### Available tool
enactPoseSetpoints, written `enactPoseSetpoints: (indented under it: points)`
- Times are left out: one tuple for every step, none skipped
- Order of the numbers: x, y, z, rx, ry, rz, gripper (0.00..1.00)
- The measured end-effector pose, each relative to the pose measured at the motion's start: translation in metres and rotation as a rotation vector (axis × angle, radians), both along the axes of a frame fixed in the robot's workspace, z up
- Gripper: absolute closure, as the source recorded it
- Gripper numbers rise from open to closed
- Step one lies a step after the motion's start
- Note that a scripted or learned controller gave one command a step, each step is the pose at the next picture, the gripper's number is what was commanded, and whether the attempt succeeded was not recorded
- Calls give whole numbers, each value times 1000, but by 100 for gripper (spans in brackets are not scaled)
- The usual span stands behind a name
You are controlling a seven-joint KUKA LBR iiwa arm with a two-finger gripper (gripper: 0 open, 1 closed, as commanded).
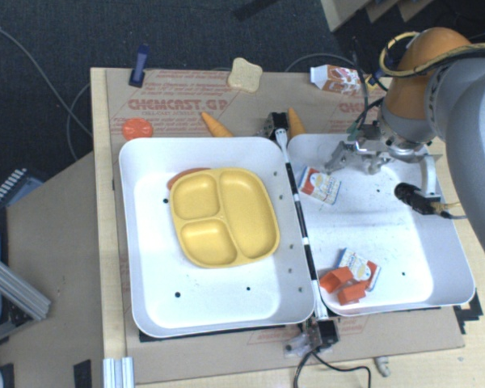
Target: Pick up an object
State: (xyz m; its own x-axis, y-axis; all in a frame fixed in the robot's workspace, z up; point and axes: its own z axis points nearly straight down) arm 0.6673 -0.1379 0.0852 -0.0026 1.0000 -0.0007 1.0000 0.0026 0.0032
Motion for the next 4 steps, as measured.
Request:
enactPoseSetpoints:
  points:
    - [-42,35,-1,2,4,-2,0]
    - [0,39,0,0,1,-1,0]
    - [0,-4,80,-2,-2,-3,0]
    - [0,-3,89,-3,-2,-1,100]
